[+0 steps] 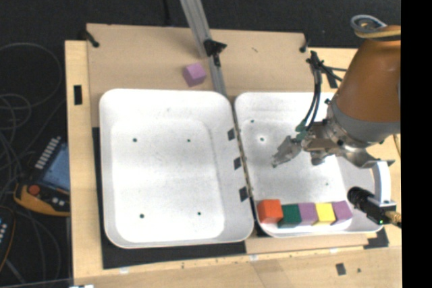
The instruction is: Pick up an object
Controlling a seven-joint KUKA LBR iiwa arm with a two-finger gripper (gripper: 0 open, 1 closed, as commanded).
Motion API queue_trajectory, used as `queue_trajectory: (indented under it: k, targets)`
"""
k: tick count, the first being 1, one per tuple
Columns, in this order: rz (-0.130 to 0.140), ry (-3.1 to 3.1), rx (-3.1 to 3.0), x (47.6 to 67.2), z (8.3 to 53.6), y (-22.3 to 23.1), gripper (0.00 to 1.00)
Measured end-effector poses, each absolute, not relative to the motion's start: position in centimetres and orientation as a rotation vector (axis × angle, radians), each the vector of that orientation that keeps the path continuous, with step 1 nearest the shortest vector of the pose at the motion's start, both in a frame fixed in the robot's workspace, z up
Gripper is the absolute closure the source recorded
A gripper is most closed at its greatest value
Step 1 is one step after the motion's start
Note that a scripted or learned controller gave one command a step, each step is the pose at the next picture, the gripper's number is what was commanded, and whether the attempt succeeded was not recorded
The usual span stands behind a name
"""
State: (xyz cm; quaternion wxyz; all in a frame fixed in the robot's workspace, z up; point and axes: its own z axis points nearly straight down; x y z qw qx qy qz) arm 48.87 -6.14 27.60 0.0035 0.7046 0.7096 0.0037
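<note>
Two shallow white bins sit side by side on the desk (283, 266). The left bin (169, 165) and the right bin (270, 118) touch along a seam with small black clips. Five blocks line the near wall of the right bin in a touching row: from left to right, an orange block (271, 210), a green block (291, 214), a purple block (308, 213), a yellow block (326, 213) and another purple block (341, 210). A sixth, lone purple block (194, 74) lies on the brown board beyond the far edge of the left bin, just left of a slanted metal rail (196, 17). The arm (370, 88) reaches in from the right, and its gripper (283, 155) is over the middle of the right bin, well apart from the row, pointing left. Whether it is open or closed I cannot tell; no block shows at its tip.
</note>
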Motion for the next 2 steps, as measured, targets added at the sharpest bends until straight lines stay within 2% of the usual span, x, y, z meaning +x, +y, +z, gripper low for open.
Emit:
queue_trajectory:
  k: [2]
  targets:
    - [0.005,2.221,2.214,48.5,34.1,-8.3,0.0]
